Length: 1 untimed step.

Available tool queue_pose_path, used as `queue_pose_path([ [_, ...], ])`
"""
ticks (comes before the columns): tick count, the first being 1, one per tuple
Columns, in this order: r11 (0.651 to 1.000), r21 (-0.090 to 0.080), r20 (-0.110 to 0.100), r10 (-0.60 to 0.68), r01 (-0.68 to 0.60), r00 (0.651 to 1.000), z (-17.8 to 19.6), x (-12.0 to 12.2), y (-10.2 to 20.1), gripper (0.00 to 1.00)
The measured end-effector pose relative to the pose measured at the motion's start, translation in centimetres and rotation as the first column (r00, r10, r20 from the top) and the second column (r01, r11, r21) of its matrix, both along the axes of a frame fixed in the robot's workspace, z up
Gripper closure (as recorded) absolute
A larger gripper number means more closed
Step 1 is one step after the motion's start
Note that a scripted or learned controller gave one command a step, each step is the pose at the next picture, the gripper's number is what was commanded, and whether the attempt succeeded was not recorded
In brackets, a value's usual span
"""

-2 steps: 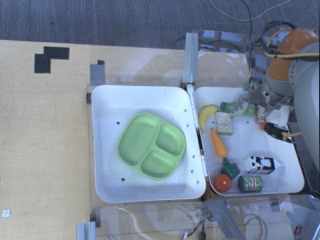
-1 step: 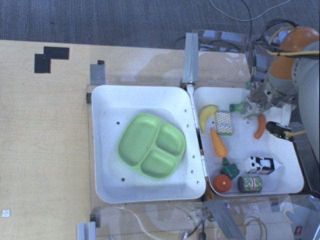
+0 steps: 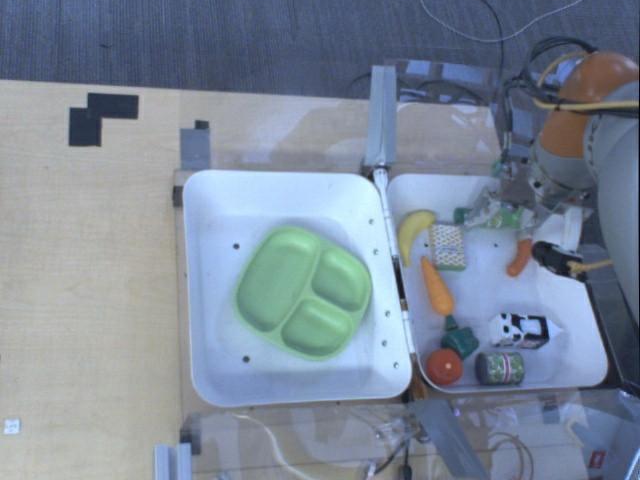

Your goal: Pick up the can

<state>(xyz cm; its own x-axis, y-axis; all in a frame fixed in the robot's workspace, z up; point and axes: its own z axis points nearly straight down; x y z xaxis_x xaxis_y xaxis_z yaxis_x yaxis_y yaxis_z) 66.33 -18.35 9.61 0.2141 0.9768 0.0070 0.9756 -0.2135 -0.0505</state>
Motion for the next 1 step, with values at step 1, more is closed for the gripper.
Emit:
queue_pose_path([
  [1,1.0,-0.001,-0.002,0.008,-0.008,1.0,1.14,0.07,0.11,1.0],
])
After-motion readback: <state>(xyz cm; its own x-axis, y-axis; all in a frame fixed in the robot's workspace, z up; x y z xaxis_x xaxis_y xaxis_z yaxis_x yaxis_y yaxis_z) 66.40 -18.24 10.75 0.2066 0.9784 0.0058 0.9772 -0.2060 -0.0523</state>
